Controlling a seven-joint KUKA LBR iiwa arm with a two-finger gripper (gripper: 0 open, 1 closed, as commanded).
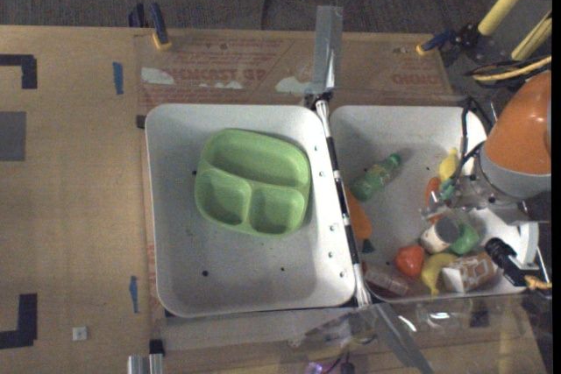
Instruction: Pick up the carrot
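The carrot (358, 219) is a short orange piece lying along the left wall of the right bin (394, 131), just beside the divider between the bins. My gripper (444, 202) hangs over the right half of that bin, under the grey wrist and orange band (523, 136). It sits well to the right of the carrot, above a cluster of toy foods. Nothing orange shows at the gripper's tip.
A green bottle (377, 177) lies above the carrot. A red tomato (409, 260), a yellow piece (433, 272), a small carton (469, 272), a green item (465, 238) and a cup (436, 235) crowd the bin's lower right. A green divided plate (254, 181) sits in the left bin (175, 276).
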